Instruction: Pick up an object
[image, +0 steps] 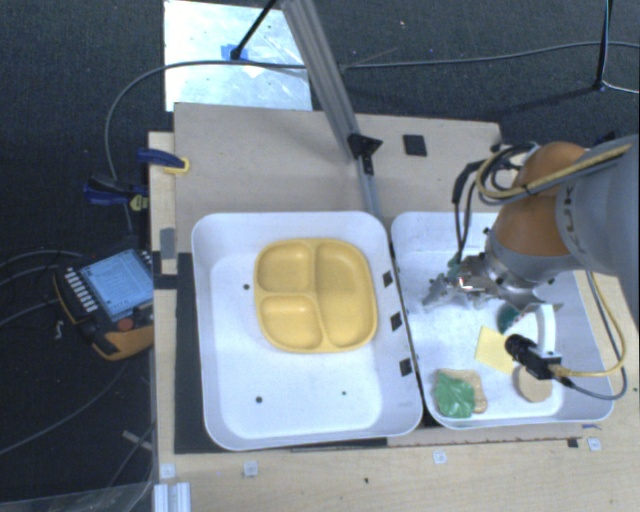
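A yellow divided plate (317, 294) lies in the left bin (225, 400). In the right bin (425, 235), the gripper (443, 287) hovers, its jaws unclear. Below it lie a green object (457, 393), a yellow slice (494, 350) and a tan disc (533, 386).

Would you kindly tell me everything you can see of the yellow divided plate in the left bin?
The yellow divided plate is a rounded square of smooth, plastic-looking material. Raised ridges split it into three compartments: two smaller ones along its far side and one wide one along its near side. It lies flat and upright on the floor of the left bin, in the bin's far half, slightly turned. Nothing sits in it, and the gripper works apart from it in the right bin.
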